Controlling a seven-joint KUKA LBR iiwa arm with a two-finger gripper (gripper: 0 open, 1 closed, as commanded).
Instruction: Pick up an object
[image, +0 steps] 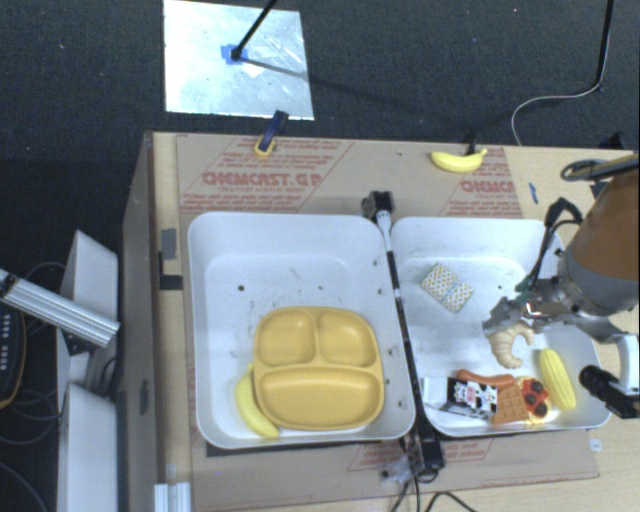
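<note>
Looking down, we saw the gripper (520, 318) low in the right bin (470, 235), right over a croissant (511, 346); we could not tell how its fingers stood. A corn cob (556, 377) lay just beside. The left bin (290, 240) held a yellow tray (318, 367) and a banana (252, 408).

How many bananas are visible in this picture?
2. One banana lies in the left bin, at the yellow tray's lower left corner. Another banana lies on the bench behind the right bin.
</note>
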